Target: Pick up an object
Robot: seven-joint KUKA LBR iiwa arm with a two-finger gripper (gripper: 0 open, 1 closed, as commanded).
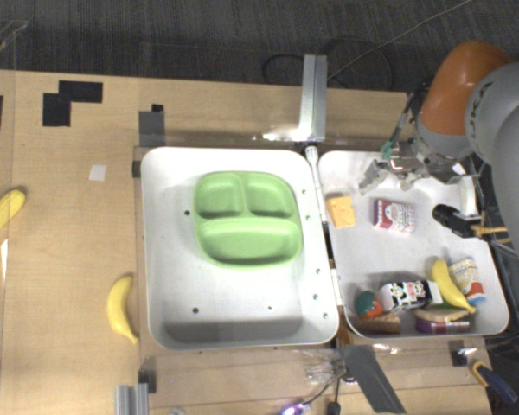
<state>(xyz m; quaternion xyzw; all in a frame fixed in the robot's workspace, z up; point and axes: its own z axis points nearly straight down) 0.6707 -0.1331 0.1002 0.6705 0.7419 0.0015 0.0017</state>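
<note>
The end effector (387, 169) hangs over the far end of the right bin (356, 239), and its fingers look spread apart with nothing between them. Just below it lie a small red and white carton (393, 215) and a yellow cheese block (341, 210). The carton looks light and a bit squashy, so grab its two flat sides gently. The green plate (246, 217) sits in the left bin (160, 258)

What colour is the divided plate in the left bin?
Light green, clearest in the camera view.
</note>
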